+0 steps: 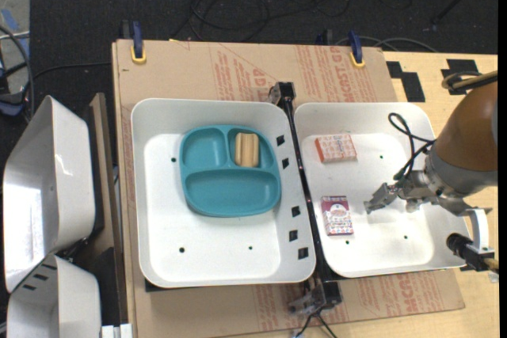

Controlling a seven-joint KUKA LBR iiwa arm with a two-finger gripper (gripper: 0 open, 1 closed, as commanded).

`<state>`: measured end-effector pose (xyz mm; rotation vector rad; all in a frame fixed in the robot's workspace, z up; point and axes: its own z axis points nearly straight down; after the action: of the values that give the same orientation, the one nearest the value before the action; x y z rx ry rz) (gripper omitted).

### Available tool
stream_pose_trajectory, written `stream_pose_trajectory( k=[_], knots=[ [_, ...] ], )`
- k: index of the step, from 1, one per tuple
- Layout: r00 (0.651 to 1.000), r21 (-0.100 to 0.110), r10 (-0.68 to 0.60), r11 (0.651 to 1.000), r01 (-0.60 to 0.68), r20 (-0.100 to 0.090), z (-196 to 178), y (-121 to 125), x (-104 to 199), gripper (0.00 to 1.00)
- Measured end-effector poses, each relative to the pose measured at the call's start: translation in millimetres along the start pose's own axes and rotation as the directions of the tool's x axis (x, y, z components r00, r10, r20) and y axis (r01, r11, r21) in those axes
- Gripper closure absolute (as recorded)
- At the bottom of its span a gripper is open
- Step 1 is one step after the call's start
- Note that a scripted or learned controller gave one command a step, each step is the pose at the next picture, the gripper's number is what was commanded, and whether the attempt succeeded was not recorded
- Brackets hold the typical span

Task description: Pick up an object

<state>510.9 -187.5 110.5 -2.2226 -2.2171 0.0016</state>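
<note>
Right bin point(412, 265): pink card packet point(338, 215) flat near the left wall; pale pink box point(335, 148) farther back. Gripper point(377, 200) just right of the packet, finger spread not discernible. Left bin point(158, 249): teal divided tray point(222, 190) bearing a tan block point(247, 150).

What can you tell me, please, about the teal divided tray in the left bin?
The teal tray looks like moulded plastic, with rounded corners and three compartments: one wide one along its near side and two smaller ones behind. It lies flat on the floor of the left bin, turned slightly askew and set toward the bin's far half. A tan, block-like piece sits upright in picture terms in the rear right compartment. Nothing else touches the tray.
</note>
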Motion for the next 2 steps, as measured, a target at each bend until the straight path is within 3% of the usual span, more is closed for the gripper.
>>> stream_pose_trajectory(
  k=[1,2],
  knots=[
    [1.000,-0.002,0.000,1.000,0.000,0.001,-11.5,0.7,0.0,1.00],
    [1.000,-0.004,-0.006,1.000,0.006,0.002,-63.2,6.6,9.1,1.00]
  ],
)
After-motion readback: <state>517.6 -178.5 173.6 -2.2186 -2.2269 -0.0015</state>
